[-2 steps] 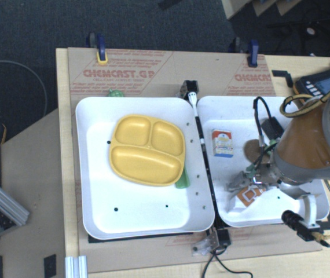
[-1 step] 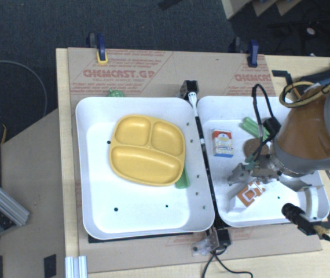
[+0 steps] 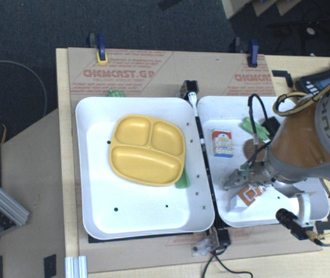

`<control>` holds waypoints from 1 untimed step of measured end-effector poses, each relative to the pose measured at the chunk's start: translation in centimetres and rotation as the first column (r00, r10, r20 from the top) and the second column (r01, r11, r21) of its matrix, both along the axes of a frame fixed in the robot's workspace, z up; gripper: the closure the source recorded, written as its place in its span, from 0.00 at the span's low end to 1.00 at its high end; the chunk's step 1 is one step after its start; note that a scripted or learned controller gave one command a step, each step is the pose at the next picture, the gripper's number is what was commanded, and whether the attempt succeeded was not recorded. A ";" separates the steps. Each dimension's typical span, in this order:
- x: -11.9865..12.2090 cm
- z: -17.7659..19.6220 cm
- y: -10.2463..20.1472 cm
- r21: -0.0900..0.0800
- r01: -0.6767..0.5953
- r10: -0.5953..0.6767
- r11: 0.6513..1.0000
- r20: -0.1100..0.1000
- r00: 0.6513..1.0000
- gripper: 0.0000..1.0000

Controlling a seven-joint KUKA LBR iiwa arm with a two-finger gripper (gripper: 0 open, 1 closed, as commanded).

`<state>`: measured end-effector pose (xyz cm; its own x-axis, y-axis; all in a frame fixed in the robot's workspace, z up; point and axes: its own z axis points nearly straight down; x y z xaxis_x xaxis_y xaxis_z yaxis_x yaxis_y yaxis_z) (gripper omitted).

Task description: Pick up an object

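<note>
My gripper (image 3: 238, 181) is low in the right bin (image 3: 234, 213), near its middle, reaching in from the right under the grey and orange arm. A small orange and white packet (image 3: 248, 196) lies just in front of it, touching or nearly so. A white carton with a red and blue label (image 3: 223, 143) lies behind and to the left of the gripper. A green object (image 3: 255, 128) and a brown object (image 3: 250, 149) sit at the back, partly hidden by the arm and its black cable.
The left bin (image 3: 136, 213) holds a yellow divided plate (image 3: 148, 150) with a green item (image 3: 182, 181) poking out at its right edge. The arm's body covers the right side of the right bin. Clamps hold the board at the back.
</note>
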<state>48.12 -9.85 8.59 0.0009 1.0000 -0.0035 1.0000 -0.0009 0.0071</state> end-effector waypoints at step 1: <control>-0.2 1.7 -3.1 0.000 0.002 -0.002 1.000 -0.004 1.000 0.00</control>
